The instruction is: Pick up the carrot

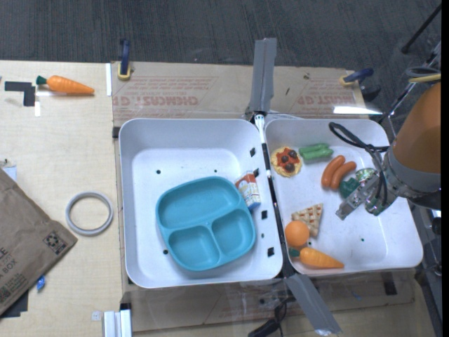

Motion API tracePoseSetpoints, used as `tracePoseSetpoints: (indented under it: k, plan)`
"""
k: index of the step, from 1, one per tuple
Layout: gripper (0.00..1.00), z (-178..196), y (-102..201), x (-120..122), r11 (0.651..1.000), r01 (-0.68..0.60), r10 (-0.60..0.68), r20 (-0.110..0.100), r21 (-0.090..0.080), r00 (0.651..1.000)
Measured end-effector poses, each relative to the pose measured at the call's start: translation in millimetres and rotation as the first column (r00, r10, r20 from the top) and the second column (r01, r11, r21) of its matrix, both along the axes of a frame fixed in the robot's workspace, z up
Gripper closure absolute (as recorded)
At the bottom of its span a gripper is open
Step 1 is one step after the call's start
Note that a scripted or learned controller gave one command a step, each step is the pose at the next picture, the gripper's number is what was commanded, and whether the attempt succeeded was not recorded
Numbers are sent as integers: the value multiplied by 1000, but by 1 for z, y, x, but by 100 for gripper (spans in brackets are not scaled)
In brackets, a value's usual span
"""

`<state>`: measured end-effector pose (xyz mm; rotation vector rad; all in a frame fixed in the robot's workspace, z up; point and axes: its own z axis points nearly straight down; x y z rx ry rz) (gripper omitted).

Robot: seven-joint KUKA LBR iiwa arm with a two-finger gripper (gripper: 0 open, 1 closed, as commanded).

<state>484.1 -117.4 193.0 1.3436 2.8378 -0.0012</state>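
Upper left of the frame: a toy carrot [66, 86] lies on the bare worktop [70, 153], outside both bins, next to black tape marks. Probably a stray or spare, out of easy reach for an arm coming in from the right. Below it, mid left, a grey tape ring [89, 212]; lower left corner, a brown cardboard sheet [28, 244].

Centre: left bin [140, 153] holds a blue 3-compartment tray [205, 222], set at a tilt. A small packet [249, 189] sits just beside the tray's upper right corner, close to the bin's right wall.

Right of centre: right bin [400, 251] carries the food toys. Top row: a small pizza-like disc [287, 161], a green pod [316, 152], 2 red sausages [337, 172]. Lower: a waffle wedge [309, 217] touching an orange ball [297, 234], and a 2nd carrot [319, 259] at the bin's lower edge, leaf end toward the ball. That one looks like the likelier target, being inside the bin.

Far right: the hand [359, 201] hangs over the bin's middle right, near the sausages, well apart from the in-bin carrot. Can't tell if it's clenched or released; nothing visible grasped in it. Judging by the gap, approach not yet begun; it would need to go down-left.
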Motion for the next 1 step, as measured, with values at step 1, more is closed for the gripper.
tracePoseSetpoints:
  k: [1]
  plan:
    - [100, 7, -56, -5, 969, -247, 247, 0, 0, 969]
